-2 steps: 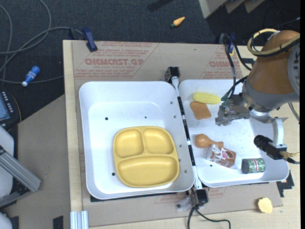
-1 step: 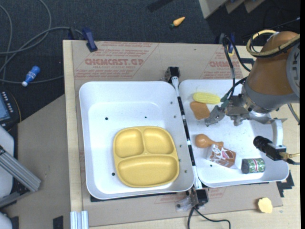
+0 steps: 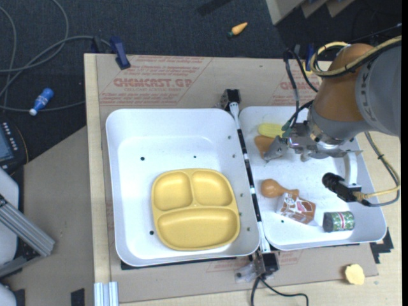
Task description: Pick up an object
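The right bin (image 3: pixel 363 234) holds several small things. A yellow piece (image 3: pixel 269 130) and a brown-orange piece (image 3: pixel 262 143) lie at its far left corner. Nearer the front are a tan drumstick-shaped toy (image 3: pixel 276 188), a red and white packet (image 3: pixel 298 208) and a small green can (image 3: pixel 338 221). My gripper (image 3: pixel 278 148) hangs low over the far left of this bin, right beside the brown-orange piece, and the view does not show whether it touches the piece. The grey arm with its orange band (image 3: pixel 338 101) reaches in from the right.
The left bin (image 3: pixel 121 139) holds a yellow divided plate (image 3: pixel 194 208). A yellow lump (image 3: pixel 354 273) lies on the bench by the right bin's front corner. A blue clamp (image 3: pixel 119 53) sits at the bench's far left. On the floor are a blue bottle (image 3: pixel 42 99) and an orange bit (image 3: pixel 238 28).
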`<state>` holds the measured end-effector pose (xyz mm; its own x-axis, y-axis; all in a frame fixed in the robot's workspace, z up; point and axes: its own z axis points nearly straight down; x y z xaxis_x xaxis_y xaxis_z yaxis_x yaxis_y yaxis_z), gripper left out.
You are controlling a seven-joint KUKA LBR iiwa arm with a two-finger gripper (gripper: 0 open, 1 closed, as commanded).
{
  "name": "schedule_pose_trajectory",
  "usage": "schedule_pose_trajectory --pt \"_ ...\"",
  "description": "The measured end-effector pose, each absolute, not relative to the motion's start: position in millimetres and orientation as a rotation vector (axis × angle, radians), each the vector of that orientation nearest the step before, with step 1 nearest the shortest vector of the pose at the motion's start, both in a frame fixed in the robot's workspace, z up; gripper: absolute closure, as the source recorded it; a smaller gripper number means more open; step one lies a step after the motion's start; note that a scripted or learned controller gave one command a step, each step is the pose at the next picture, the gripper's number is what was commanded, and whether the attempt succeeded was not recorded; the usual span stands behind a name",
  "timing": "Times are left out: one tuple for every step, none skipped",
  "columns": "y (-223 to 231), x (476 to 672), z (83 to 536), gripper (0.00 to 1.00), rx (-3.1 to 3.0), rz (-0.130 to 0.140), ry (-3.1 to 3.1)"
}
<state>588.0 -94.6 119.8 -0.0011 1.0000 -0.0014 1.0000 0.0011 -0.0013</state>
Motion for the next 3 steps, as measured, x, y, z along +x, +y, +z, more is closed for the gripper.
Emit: schedule_pose_trajectory --pt "-94 641.0 82 0.00 2.218 0.001 2.223" --pt "-97 661.0 82 0.00 2.244 -0.029 2.238" --pt "-98 659.3 91 1.00 2.247 -0.037 2.239"
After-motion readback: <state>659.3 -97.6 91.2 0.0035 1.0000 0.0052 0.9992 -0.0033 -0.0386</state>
